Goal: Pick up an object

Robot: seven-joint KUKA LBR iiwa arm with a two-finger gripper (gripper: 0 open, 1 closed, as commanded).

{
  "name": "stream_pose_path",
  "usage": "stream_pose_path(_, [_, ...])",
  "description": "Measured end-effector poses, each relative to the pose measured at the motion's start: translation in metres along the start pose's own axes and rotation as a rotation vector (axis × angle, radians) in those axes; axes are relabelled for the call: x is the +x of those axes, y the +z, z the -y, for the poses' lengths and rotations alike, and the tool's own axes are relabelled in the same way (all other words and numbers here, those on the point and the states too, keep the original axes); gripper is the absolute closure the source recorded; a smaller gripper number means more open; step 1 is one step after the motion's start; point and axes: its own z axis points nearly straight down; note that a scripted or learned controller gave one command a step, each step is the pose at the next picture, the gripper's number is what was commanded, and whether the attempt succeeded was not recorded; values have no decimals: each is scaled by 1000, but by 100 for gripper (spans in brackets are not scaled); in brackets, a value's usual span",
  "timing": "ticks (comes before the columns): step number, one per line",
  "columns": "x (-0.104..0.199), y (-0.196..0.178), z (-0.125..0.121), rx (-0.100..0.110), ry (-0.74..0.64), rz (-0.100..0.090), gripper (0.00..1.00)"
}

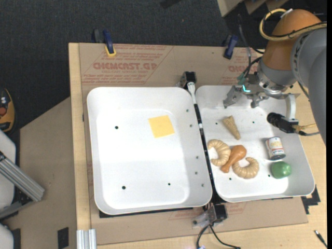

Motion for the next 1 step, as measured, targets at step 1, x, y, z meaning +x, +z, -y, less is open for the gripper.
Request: stream_pose_path(1, [43, 31, 0, 7, -3, -3, 0])
